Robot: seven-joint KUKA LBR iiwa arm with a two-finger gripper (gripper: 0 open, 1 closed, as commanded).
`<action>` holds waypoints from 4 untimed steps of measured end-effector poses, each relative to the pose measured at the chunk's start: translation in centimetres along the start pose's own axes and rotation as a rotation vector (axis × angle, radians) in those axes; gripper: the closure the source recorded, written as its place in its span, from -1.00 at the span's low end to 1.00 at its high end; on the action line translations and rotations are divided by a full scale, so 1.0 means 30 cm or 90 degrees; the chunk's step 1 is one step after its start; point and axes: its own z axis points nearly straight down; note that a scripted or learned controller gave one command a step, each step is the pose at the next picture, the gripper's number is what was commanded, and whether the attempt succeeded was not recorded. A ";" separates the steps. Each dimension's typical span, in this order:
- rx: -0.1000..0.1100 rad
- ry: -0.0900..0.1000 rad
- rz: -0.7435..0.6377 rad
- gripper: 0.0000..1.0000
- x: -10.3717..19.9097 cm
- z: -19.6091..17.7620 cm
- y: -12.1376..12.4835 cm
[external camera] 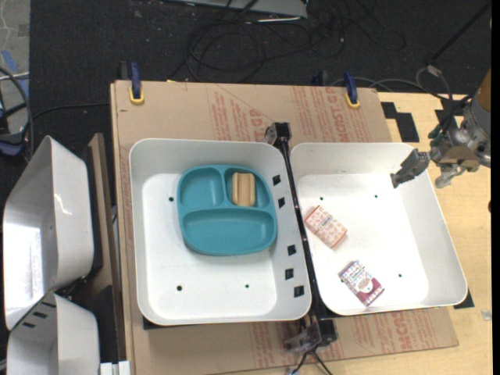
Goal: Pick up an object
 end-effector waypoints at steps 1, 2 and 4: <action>-0.005 -0.001 -0.001 -1.00 0.001 -0.014 0.005; -0.002 -0.001 0.001 -1.00 -0.024 0.141 0.005; -0.002 0.000 0.000 -1.00 -0.003 0.502 0.007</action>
